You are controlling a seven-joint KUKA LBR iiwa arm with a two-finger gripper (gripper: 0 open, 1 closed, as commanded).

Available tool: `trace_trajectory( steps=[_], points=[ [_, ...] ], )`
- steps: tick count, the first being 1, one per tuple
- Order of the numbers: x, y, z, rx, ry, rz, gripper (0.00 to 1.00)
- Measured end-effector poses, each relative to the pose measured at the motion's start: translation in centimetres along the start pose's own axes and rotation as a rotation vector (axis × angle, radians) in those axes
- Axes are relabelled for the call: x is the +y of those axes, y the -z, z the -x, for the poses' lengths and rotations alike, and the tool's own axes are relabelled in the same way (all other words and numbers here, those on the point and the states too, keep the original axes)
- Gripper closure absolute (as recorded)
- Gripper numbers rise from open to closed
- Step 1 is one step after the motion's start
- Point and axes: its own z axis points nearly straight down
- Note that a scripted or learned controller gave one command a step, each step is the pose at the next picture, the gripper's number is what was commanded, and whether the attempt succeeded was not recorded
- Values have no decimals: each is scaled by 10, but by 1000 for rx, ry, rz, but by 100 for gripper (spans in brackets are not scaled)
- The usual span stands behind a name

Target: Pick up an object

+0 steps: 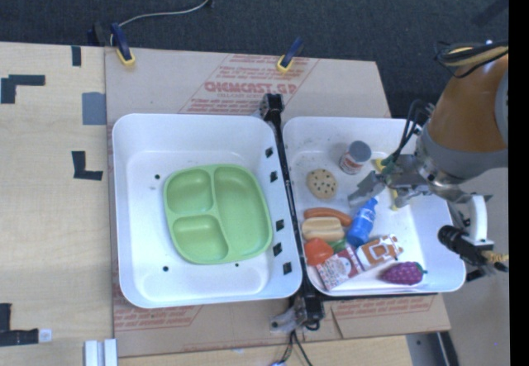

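Grey arm (450, 156), orange band (471, 112)

The cardboard sheet (240, 87) under the bins bears red print reading roughly "CHEMCAST GP"; other labels are illegible.

The two shallow white plastic bins (140, 273) look smooth and faintly glossy. The green sectioned plastic tray (217, 213) is smooth with a soft sheen. Brown printed cardboard sheet (240, 87) is matt. The pale wood-grain counter (41, 216) looks smooth. The blue plastic bottle (362, 222) is glossy.
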Motion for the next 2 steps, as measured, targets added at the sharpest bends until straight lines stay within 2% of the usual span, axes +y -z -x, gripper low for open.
trace_trajectory(
  steps=[1,2],
  points=[
    [44,-126,36,-3,0,9,0],
    [44,-116,37,-5,0,9,100]
  ],
)
